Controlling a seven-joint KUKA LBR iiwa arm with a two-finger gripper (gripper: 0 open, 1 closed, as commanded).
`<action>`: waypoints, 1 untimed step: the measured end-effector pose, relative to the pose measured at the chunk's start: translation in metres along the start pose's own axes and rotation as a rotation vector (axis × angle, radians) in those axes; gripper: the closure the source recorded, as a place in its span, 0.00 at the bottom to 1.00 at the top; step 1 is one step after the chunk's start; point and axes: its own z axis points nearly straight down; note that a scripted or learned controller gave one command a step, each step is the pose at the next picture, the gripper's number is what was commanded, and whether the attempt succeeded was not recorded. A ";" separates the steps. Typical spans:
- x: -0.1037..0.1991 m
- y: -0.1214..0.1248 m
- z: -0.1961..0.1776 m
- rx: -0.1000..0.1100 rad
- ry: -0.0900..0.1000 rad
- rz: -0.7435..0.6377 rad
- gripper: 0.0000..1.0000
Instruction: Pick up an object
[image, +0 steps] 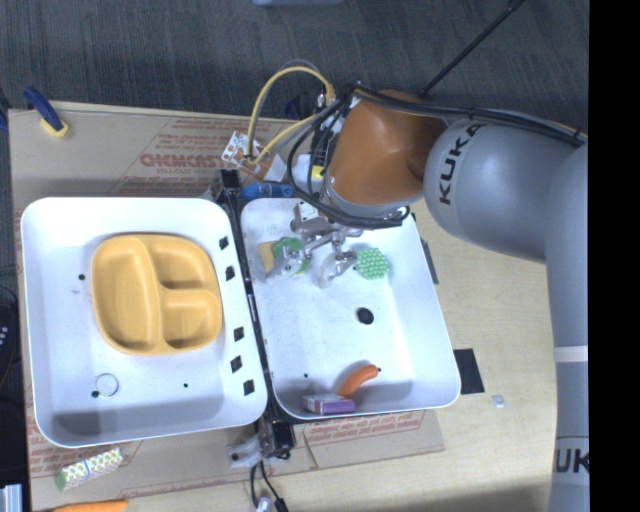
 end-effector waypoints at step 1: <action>0.000 0.035 0.001 -0.001 0.000 -0.311 0.00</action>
